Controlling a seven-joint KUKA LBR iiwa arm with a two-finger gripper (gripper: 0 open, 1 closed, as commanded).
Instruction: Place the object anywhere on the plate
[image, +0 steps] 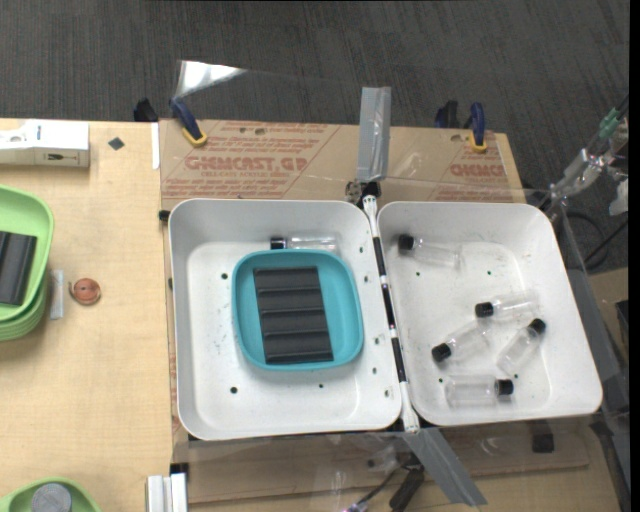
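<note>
Dark carpet lies behind the wooden bench, where we see two white bins side by side. Our left bin holds a teal plate with a black ribbed insert on it, and one clear vial lies just behind the plate, against the bin's far wall. Our right bin holds five more black-capped vials, scattered and lying flat. We cannot tell the gripper's state. Green dishes sit at the bench's left edge.
</note>
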